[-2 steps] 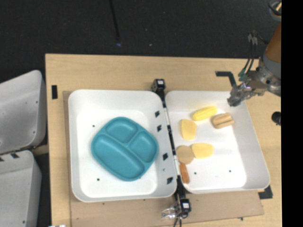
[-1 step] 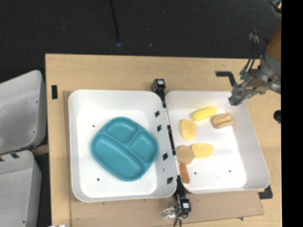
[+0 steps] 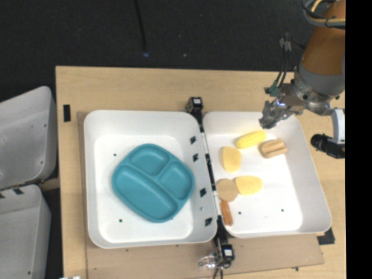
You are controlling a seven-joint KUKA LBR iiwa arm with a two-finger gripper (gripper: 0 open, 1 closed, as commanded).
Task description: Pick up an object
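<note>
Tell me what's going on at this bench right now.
A grey robot arm with an orange band reaches in from the right. Its gripper hovers over the right white bin, just above a yellow oblong food piece and a tan bread-like roll. A teal divided plate sits in the left white bin.

Jaws too small to tell; arm [image 3: 325, 45] cut off right.

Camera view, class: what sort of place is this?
Probably a robot lab test bench: a robot arm reaches over two white bins holding a teal divided plate and toy food pieces.
</note>
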